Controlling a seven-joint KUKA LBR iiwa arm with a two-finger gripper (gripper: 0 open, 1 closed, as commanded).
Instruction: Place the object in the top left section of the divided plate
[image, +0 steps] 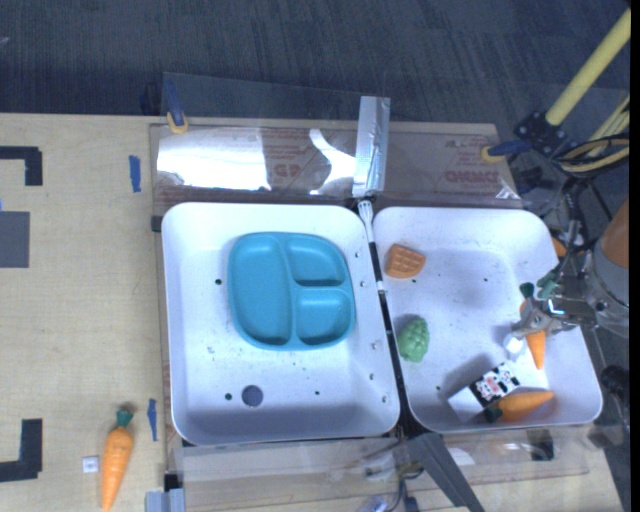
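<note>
Hand (540, 322) at right bin's right edge, small orange carrot-shaped piece (537, 349) hanging point-down between its fingers. Blue divided plastic plate (292, 290) sits in left bin, well apart, due left; top-left section is farthest.

The divided plate (291, 290) lies in the left bin (190, 380). In the right bin (470, 240), a waffle piece (404, 261) sits near the dividing wall, a leafy vegetable (413, 338) in front of it, and two carrots (525, 403) toward the right front corner. Another carrot (116, 458) lies on the surface (70, 300), left of the bins.
</note>
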